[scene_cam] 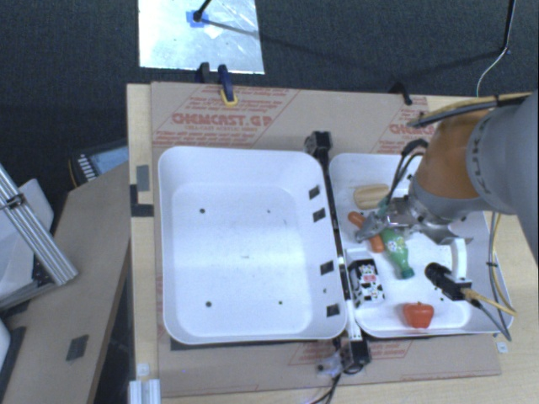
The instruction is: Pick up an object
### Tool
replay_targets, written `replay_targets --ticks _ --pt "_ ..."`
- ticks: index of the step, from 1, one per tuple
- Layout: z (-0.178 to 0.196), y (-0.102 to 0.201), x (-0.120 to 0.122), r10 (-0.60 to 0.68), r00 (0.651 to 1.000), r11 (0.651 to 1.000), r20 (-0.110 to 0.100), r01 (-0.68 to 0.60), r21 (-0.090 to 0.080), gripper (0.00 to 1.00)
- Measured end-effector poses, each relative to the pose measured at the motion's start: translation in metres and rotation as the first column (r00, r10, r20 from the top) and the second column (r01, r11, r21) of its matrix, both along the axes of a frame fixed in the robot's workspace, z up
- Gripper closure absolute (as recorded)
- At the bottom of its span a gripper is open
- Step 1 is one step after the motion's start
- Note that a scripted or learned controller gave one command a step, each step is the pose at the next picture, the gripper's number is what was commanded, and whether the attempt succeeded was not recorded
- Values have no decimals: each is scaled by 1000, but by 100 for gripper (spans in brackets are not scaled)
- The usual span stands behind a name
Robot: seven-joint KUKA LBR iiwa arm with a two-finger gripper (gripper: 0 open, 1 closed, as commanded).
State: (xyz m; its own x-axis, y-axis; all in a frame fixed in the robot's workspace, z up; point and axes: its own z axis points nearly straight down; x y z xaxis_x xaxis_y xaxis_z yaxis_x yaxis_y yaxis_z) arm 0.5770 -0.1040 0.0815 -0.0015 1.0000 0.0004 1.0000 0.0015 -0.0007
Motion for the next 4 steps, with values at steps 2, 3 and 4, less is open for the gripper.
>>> replay_targets --ticks 2,3,4 --pt "108 50 -6 7 1000 1000 8 -7 1 100" --pt "103 109 12 9 1000 1000 4 -9 1 100" --pt "103 32 9 -7 1000 1000 3 7 -3 100"
